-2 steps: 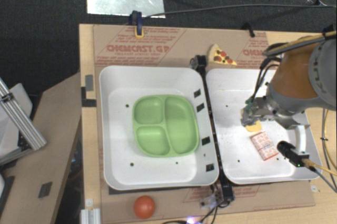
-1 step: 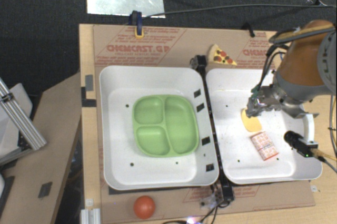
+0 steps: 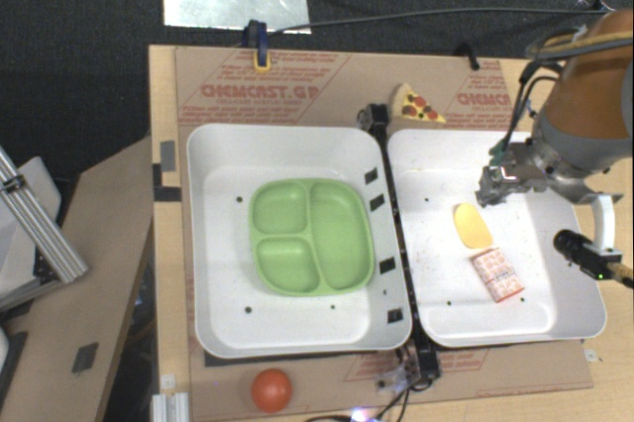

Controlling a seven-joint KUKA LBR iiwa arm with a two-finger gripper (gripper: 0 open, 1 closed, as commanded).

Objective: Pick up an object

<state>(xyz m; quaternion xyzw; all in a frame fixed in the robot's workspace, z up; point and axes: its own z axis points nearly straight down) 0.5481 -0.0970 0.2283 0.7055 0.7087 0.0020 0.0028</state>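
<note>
I see the grey two-finger gripper (image 3: 492, 187) above the pale yellow oval object (image 3: 473, 226); I cannot tell its opening.

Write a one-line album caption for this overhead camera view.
Robot arm hovers over the right bin near a yellow piece; green tray fills the left.

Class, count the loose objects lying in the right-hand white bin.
2: a yellow oval piece near the bin's middle, and a red-and-white patterned packet just below it toward the front. The arm may hide more.
</note>
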